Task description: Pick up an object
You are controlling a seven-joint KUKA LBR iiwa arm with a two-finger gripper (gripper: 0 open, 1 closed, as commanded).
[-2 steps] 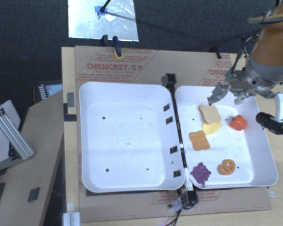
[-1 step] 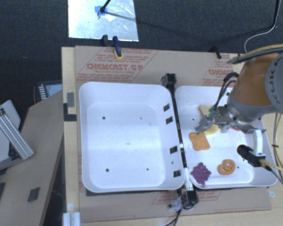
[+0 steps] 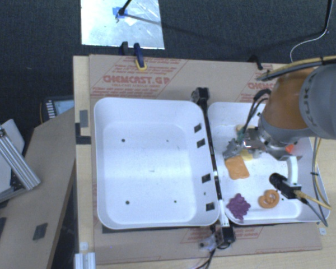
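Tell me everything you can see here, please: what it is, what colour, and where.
cardboard sheet: one, tan with red lettering, under both bins.
view-left bin: one, white, on the cardboard sheet.
view-right bin: one, white, beside it.
flat piece: one, orange, middle of the view-right bin.
knobbly lump: one, purple, that bin's near corner by the divide.
pretzel-like piece: one, orange-brown, beside the knobbly lump.
shiny sheet: one, silver, beyond the cardboard.
clamp: one, blue and yellow, on the cardboard's far edge.
arm: one, grey with an orange band, over the view-right bin.
pincer: one, grey, just above the flat piece.
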